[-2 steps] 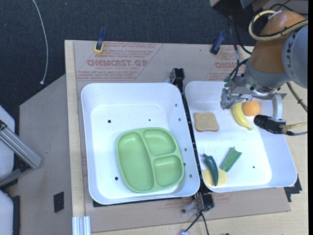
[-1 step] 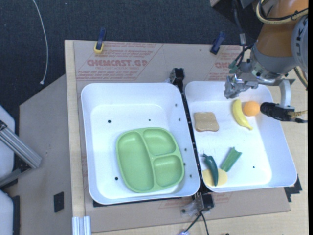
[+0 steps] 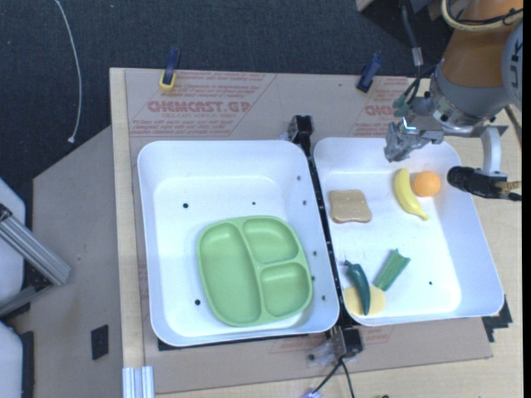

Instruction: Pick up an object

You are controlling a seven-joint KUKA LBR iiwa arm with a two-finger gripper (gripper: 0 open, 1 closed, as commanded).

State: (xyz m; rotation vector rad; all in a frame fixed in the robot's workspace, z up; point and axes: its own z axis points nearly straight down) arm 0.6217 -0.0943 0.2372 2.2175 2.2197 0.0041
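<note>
The robot's two-finger gripper hung over the far end of the right bin, nothing visible between its fingers; whether they stood spread or pressed together could not be told from the overhead view. Just beside it, toward the near side, lay a banana with an orange touching its right flank. A slice of bread rested further left, close to the divider between the bins, and a green celery-like stick and a corn cob with dark green husk lay at the near end. The left bin held a green divided plate. No object was yet picked. The likeliest trouble: a descent on the banana could nudge the orange and set it rolling, or the fingers could close on the banana's curved end and let it slip out.
</note>
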